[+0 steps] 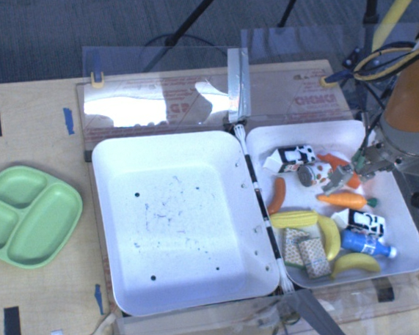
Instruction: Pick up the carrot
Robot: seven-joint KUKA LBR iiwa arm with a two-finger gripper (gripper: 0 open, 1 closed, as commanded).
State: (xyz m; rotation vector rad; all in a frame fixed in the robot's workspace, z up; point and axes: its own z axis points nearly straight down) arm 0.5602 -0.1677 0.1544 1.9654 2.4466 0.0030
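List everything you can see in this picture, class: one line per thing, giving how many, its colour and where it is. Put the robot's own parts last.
Carrot: one, orange with a green end, middle of the right bin.
Bins: two, white, side by side on the bench.
Bananas: at least two, yellow, front of the right bin.
Bottle: one, blue, front right of the right bin.
Cow-patterned toys: two, black and white, one at the back and one right of the bananas.
Divided plate: one, green, on the bench left of the bins.
Gripper: one, grey, over the right bin just behind the carrot.
Arm: one, orange band, right edge.
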